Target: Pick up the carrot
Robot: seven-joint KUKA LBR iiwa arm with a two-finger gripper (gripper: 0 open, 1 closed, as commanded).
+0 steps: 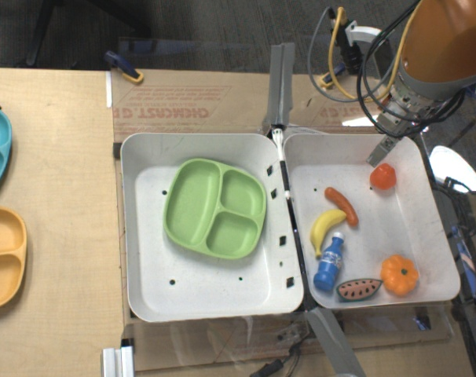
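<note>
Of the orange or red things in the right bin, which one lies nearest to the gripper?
The round red tomato, just under the gripper at the far side of the right bin. The long carrot and the pumpkin lie farther away.

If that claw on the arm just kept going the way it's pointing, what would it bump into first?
Probably the round red toy: the gripper points down-left and hangs just above it in the right bin. Depth is hard to judge from above.

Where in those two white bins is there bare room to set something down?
Left bin: a bare band along the front wall, below the green divided plate. Right bin: bare at its back left corner; crowded around the yellow banana and blue bottle.
</note>
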